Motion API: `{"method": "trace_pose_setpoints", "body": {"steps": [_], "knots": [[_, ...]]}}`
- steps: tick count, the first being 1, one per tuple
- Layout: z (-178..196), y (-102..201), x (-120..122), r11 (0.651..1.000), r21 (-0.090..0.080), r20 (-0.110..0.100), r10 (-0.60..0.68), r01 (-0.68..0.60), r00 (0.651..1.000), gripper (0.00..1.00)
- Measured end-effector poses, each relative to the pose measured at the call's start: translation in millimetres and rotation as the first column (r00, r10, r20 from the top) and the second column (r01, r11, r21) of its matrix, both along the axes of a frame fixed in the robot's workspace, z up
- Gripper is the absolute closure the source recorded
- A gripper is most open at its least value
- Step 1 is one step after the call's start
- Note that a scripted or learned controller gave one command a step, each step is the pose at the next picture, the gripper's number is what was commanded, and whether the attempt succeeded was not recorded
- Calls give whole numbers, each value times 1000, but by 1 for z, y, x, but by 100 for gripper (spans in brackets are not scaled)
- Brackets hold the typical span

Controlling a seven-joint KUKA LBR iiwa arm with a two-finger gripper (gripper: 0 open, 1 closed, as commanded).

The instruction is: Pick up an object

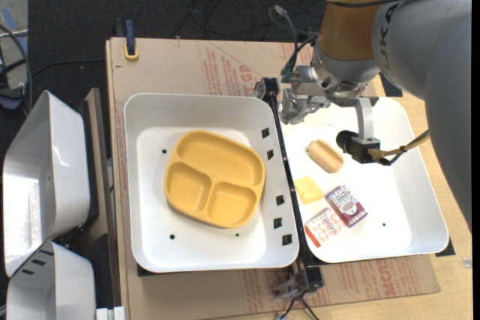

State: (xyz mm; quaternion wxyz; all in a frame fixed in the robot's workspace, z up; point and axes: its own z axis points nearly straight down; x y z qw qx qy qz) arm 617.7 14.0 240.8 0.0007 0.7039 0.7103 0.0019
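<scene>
The two-finger gripper hangs from the grey arm's wrist over the upper left corner of the right white bin, close to the divider where the two bins meet. Whether it is apart or together cannot be told, since the wrist hardware hides it from above; nothing visible sits in its grasp.

Just below and to the right of it lies a small tan rounded block, like a bread roll, probably the nearest candidate for a pick. Near that lie a flat yellow square piece, a small red-and-white printed packet and a second red-and-white packet, the two packets touching or nearly so, which could make a clean grasp awkward.

A black fitting on a grey bracket hangs just beside the tan block and may crowd any approach.

The left white bin holds a yellow plastic divided tray, lying flat and well apart from the gripper.
</scene>
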Motion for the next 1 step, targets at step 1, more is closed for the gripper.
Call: {"method": "trace_pose_setpoints", "body": {"steps": [1], "knots": [[-6, 51, 3, 1000, 0, -3, 0, 0, 1000, 100]]}}
